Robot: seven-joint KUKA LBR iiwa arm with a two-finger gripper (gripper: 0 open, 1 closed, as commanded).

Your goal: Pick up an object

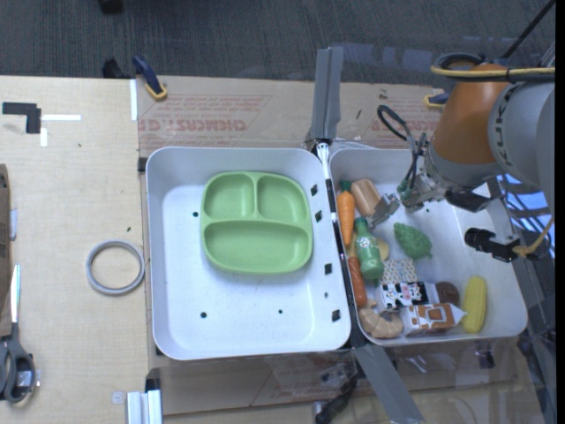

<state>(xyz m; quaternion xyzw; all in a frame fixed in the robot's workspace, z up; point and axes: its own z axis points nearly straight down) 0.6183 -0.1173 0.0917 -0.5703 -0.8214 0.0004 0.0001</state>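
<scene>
The right bin (494, 268) holds several toy foods. Along its left wall lie an orange carrot (346, 208), a brown sausage (365, 192), a green bottle (370, 253) and a red chili (356, 282). A green leafy piece (412, 239) lies mid-bin and a yellow corn cob (475, 303) at the right. A croissant (381, 324), a checkered pack (401, 274), a brown donut (448, 291) and an orange box (432, 318) sit along the front. My gripper (383, 211) hangs low over the bin's back left, just right of the sausage and carrot. Nothing is visibly held.
The left bin (177, 307) holds a green divided plate (258, 221). On the bench to the left lie a grey tape ring (115, 266) and scissors (16, 366). A blue clamp (150, 77) sits at the back. The arm's orange band (468, 122) looms over the right bin's back.
</scene>
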